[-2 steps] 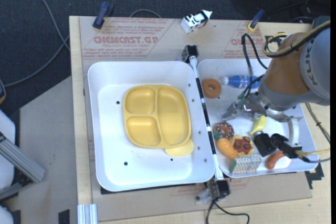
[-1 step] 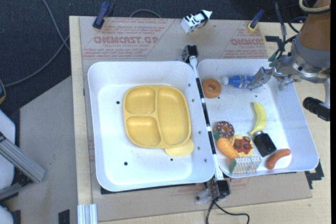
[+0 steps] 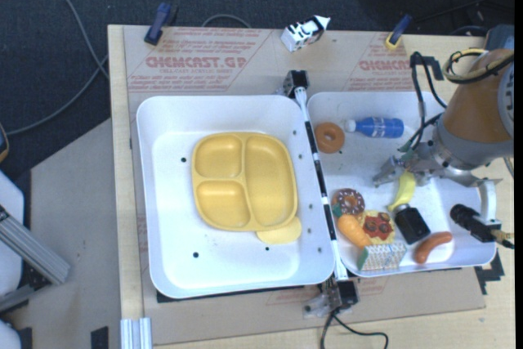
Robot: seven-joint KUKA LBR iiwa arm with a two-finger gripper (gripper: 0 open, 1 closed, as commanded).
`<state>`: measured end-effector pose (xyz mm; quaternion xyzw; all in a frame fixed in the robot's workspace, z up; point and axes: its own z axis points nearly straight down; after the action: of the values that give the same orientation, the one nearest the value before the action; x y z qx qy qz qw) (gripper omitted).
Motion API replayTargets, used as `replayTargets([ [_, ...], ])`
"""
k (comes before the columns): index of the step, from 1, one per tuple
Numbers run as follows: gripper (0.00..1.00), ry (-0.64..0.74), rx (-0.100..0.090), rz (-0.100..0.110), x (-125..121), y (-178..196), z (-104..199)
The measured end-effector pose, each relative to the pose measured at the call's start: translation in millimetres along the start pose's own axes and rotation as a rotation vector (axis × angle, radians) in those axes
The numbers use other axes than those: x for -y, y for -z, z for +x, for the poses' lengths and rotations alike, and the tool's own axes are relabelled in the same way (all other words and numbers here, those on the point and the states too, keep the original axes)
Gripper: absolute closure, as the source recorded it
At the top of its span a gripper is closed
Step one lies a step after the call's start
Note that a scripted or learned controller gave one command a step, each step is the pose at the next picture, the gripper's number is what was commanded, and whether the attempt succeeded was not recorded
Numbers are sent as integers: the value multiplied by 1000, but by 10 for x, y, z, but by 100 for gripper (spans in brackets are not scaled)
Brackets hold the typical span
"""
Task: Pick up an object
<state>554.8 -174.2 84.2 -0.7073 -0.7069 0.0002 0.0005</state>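
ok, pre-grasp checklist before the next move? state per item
1. End effector over right bin: ok.
2. Target under it: banana sits just below the tips: ok.
3. Anything gripped yet: cannot tell.
4. Clutter near target: black block is close beside the banana's lower end: not ok.
5. Blue bottle and bagel apart from target: ok.
6. Yellow divided plate in left bin, out of path: ok.

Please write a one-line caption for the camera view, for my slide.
Gripper poised over a banana among toy foods in the right bin; yellow divided plate in the left bin.
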Motion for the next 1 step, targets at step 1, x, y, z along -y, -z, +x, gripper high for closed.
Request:
replayTargets([
  [1, 100, -1, 1, -3, -8, 103, 1],
])
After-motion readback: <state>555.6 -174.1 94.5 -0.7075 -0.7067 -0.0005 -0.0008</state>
